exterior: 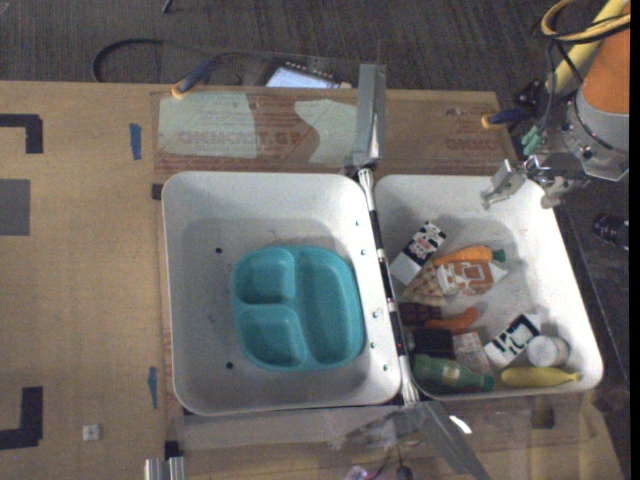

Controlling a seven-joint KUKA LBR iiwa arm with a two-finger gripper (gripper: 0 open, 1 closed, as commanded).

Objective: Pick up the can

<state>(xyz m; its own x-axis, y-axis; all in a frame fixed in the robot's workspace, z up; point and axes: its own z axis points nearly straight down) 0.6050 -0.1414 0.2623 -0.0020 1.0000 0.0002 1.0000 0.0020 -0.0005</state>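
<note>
**Gripper hanging over the right bin's far corner, can lying at the near end**

The gripper [523,183] is hanging over the far right corner of the right bin [572,268], its two pale fingers [499,184] standing apart with nothing between them. One finger is reaching out over the bin's far wall and the other is sitting closer to the right rim. Above them the grey wrist and the orange band [610,78] are leaning in from the right, with yellow cables [572,13] looping over the top.

The can [546,351] is lying well apart from the fingers, down at the near right end of the same bin. It is showing a pale round end and is resting just above a yellow banana [540,376] and just beside a black-and-white carton [512,336]. Between the can and the fingers a stretch of bare white bin floor is showing.

Further left in that bin, a toy carrot [465,256] is lying near the middle, a second black-and-white carton [420,248] is sitting toward the divider, and a green bottle [450,373] is lying along the near wall.

The left bin [190,268] is holding a teal divided tray [297,306], lying flat near its centre. Both bins are resting on a brown cardboard-covered bench [80,268].
</note>
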